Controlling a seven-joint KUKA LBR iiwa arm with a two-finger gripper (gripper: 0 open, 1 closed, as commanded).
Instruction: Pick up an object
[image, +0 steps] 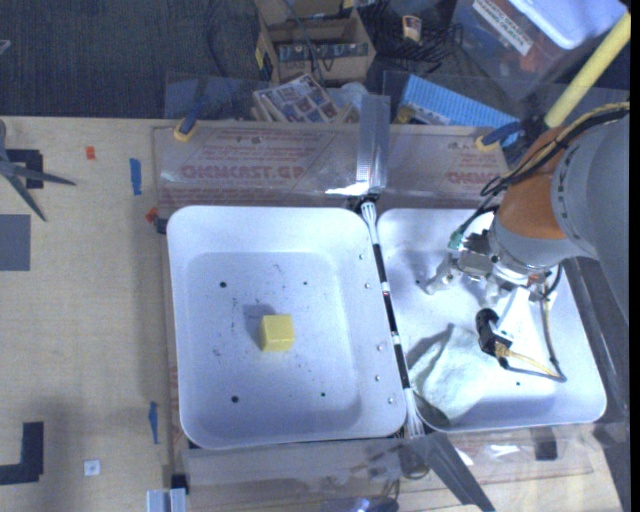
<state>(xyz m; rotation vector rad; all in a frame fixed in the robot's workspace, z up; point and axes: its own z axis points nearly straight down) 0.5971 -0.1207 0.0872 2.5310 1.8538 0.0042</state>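
A small yellow cube lies near the middle of the left white bin. The arm comes in from the right, its orange band over the right bin. My gripper hangs low in the right bin's upper left part, near the divider, well to the right of the cube and apart from it. Just below the gripper, a crumpled white cloth-like thing rests in the right bin's front left corner. I see nothing held in the gripper.
A metal divider strip separates the two bins. A black and yellow cable piece dangles from the wrist over the right bin. A clear plastic wall stands behind the bins, with boxes and clutter beyond it.
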